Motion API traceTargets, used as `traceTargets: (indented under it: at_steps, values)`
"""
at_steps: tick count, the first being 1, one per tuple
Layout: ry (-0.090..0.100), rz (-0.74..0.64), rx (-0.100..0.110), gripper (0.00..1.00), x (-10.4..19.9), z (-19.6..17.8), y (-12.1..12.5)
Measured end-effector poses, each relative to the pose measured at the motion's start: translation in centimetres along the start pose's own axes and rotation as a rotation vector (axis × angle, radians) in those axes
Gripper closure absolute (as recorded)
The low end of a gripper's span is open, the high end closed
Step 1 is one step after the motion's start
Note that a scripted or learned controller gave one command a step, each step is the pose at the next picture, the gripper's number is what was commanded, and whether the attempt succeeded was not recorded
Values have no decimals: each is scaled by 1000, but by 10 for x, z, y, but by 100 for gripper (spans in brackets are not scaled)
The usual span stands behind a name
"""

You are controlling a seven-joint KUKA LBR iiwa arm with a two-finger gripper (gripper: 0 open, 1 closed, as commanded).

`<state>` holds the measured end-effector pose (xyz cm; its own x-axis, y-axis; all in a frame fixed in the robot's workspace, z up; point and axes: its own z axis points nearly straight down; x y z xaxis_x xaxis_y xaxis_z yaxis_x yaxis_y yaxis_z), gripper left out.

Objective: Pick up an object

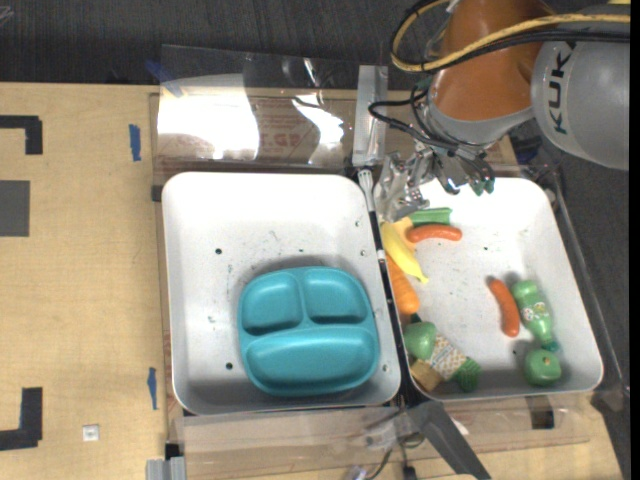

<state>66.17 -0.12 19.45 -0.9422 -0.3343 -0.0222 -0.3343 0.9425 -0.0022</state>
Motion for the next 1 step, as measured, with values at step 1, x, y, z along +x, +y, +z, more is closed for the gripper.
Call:
traceTargets:
  at_steps: [1]
  values:
    - [1, 62, 3, 100, -8, -81, -9]
